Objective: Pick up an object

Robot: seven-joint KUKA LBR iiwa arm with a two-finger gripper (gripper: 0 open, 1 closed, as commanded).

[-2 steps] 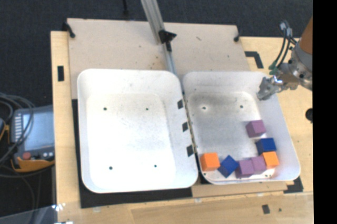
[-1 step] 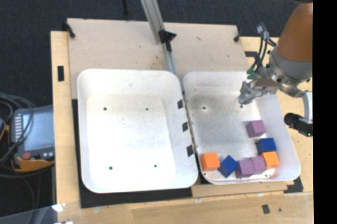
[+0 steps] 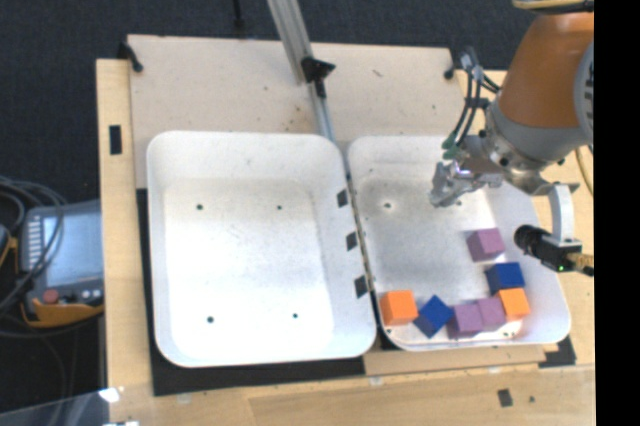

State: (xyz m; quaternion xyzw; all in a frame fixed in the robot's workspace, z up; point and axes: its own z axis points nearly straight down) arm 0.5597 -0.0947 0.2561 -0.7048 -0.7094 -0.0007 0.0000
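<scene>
Camera view: I can't tell my metal gripper's opening, so I'd lower squarely over the small purple block near the right bin's right edge.

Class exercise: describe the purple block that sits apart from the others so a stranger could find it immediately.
Look in the right bin, below the hand. Most blocks crowd its near edge; the purple block lies further up by the right wall, just above a blue block. The other purple blocks sit in the bottom row.

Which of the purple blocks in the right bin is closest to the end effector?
The lone purple block, just below the end effector. The other purple blocks sit along the bin's near edge, much farther away.
</scene>
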